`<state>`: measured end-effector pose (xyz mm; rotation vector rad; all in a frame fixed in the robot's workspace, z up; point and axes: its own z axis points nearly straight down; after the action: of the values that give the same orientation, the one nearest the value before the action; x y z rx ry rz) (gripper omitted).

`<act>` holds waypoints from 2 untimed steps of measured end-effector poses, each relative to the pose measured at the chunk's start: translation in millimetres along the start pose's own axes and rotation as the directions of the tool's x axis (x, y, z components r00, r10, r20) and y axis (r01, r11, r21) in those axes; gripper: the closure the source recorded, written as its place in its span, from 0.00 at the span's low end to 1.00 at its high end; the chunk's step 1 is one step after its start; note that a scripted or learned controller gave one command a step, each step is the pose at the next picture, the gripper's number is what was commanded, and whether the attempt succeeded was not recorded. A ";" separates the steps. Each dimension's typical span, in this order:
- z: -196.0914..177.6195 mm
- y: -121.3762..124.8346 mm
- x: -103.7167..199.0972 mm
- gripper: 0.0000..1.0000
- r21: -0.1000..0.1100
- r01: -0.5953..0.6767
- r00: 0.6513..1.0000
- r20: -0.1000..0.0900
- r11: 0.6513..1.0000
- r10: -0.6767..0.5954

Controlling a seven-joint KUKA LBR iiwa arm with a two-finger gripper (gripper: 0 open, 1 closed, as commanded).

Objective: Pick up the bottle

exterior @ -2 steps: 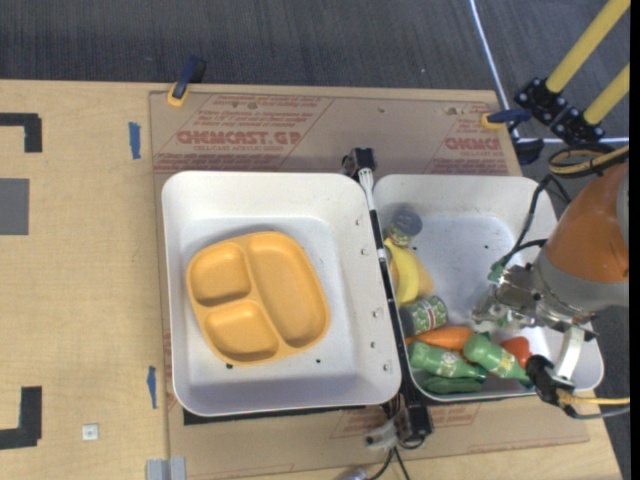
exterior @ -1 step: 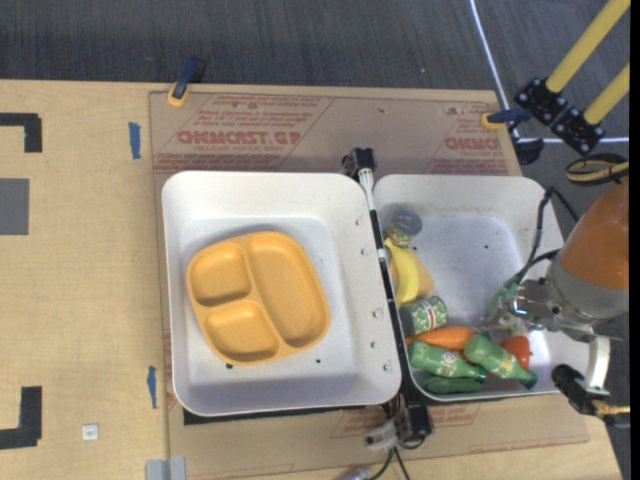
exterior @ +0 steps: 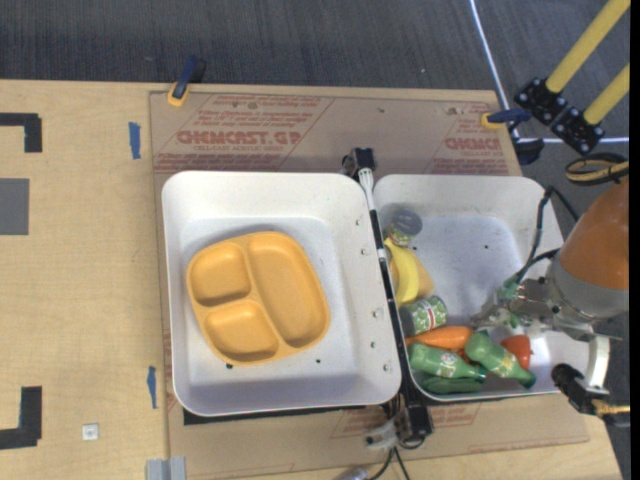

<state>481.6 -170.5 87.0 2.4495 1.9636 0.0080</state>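
In the right bin (exterior: 470, 243), a small clear bottle (exterior: 403, 224) with a grey cap lies at the far left, just above a banana (exterior: 406, 273). Two green bottle-like items (exterior: 496, 358) (exterior: 441, 364) lie along the bin's near wall. My gripper (exterior: 510, 306) hangs over the right half of this bin, just above the right-hand green item and a small red piece (exterior: 518, 348). The grey wrist and the orange band (exterior: 603, 243) hide the bin's right wall. Nothing is visibly held.
A green can (exterior: 427, 314) and a carrot (exterior: 441, 338) lie between the banana and the green items. The left bin (exterior: 200, 203) holds a yellow divided plate (exterior: 258, 295). Yellow clamps (exterior: 585, 43) stand at the far right of the bench.
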 end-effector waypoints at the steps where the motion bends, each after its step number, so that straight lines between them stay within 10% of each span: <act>1: -10.8 1.0 -3.4 1.00 -0.006 -0.003 1.000 0.008 1.000 0.003; 2: -10.7 0.9 -3.2 0.00 -0.006 -0.003 1.000 0.008 1.000 0.003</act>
<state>481.7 -173.8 97.7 2.4446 1.9539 0.0042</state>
